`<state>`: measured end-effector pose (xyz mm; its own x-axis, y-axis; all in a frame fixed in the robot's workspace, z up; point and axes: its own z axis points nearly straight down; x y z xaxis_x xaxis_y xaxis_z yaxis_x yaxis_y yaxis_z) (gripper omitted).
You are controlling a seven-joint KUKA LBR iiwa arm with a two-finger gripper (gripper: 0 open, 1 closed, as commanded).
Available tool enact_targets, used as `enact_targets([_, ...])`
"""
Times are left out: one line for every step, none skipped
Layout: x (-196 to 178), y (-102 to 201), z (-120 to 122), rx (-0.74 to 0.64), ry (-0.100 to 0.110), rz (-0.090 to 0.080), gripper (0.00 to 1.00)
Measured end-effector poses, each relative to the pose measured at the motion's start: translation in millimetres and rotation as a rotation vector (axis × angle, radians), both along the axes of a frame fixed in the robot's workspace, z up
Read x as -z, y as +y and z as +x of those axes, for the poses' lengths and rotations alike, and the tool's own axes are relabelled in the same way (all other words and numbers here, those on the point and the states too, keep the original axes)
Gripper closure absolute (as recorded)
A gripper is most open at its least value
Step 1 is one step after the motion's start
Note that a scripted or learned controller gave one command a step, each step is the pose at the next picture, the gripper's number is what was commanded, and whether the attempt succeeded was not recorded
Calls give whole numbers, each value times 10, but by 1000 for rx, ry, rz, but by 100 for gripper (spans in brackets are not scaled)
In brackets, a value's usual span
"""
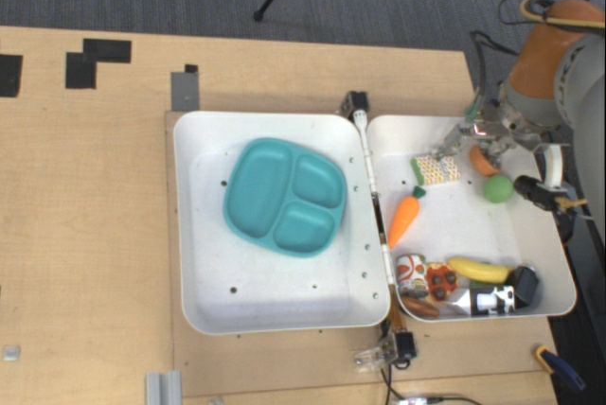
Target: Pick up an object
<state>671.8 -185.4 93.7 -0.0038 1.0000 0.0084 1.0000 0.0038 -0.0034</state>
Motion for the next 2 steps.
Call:
enact_targets([-138, -56, -2, -4, 2, -15, 100])
enact_targets([-1116, 468, -11, -3, -12, -9, 100])
